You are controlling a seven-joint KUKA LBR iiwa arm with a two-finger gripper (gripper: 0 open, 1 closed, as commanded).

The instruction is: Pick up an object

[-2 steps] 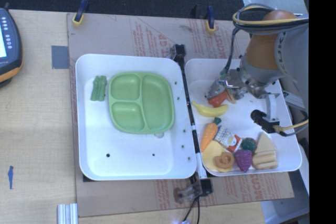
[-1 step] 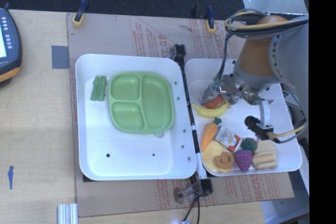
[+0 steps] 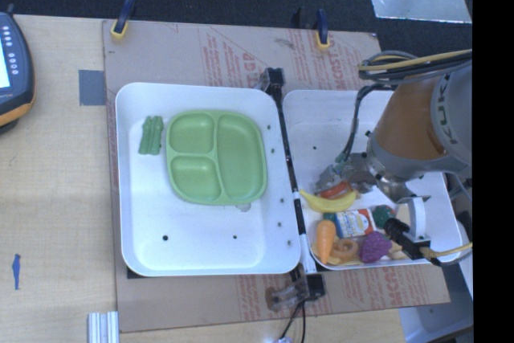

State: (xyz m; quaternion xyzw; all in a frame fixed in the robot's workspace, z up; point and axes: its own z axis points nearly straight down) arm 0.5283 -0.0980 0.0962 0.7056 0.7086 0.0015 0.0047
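Camera view: gripper (image 3: 347, 177), its state impossible to tell, hangs just above the banana (image 3: 328, 202) in the right bin (image 3: 321, 112).

A banana (image 3: 328, 202), carrot (image 3: 324, 237), purple grapes (image 3: 374, 247) and other toy food lie clustered in the right bin's (image 3: 321, 120) near end.

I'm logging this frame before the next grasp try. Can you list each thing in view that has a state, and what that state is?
Green divided plate: lying flat in the left bin, upright.
Green bean pod: flat, beside the plate, apart from it.
Banana: lying in the right bin.
Carrot: lying among the toys.
Purple grapes: resting by the bin's near rim.
Hand: low over the toy pile; grip unclear.
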